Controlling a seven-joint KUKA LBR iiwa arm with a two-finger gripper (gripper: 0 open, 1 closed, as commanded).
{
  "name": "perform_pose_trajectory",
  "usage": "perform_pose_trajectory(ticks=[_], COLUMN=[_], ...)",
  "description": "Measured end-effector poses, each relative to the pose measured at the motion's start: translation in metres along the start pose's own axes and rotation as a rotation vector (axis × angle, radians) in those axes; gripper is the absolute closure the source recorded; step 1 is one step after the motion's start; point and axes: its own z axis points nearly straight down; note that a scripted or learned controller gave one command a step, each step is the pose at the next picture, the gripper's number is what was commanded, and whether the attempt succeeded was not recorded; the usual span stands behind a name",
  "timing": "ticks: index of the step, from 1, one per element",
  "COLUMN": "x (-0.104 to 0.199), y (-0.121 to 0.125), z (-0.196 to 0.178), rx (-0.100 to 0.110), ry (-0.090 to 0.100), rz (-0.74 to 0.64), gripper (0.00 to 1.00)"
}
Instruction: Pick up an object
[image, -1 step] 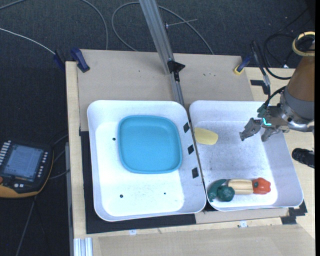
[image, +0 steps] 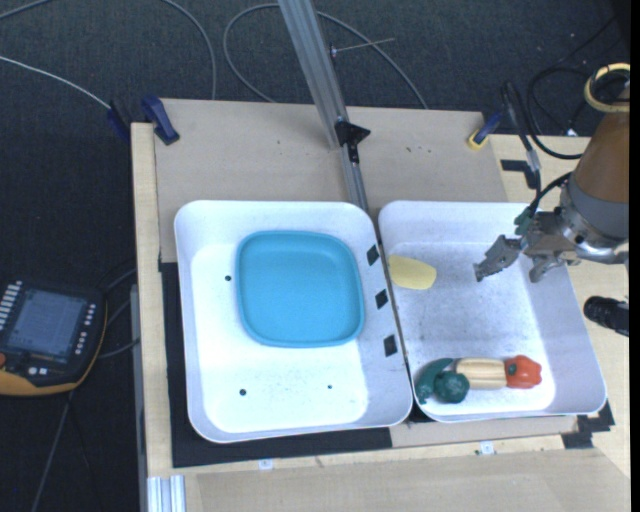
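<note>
The gripper (image: 512, 258) hangs over the right bin (image: 560, 330), near that bin's far right corner, its two fingers spread apart with nothing between them. Below it the bin floor is bare and speckled, so no object is within reach of a straight descent from here.

The candidates lie elsewhere in the same bin. A pale yellow piece (image: 411, 272) sits against the bin's left wall, toward the far side, on its own with open floor around it. Along the near edge lie three things in a row: a dark green toy vegetable (image: 443, 384) near the left corner, a tan cylinder (image: 481, 373) touching it, and a red piece (image: 523, 372) at the cylinder's right end (whether the tan and red are one toy or two I cannot tell).

The step in hand looks like the approach, not yet the grasp. To do it well, I would pick the yellow piece, since nothing crowds it; the fingers should straddle its narrow width, though the bin wall just beside it may block one finger, so coming in with the jaws lined along the wall seems wiser. The near row is riskier: closing there could catch two things or push them into the bin's rim.

The left bin (image: 200, 300) holds a blue square plate (image: 300, 288), too wide and flat for these fingers.
</note>
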Motion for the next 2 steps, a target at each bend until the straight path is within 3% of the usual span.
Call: perform_pose_trajectory(ticks=[2], x=[-0.002], y=[-0.003], z=[0.104], rx=[0.002], ry=[0.000], rz=[0.000], gripper=[0.00])
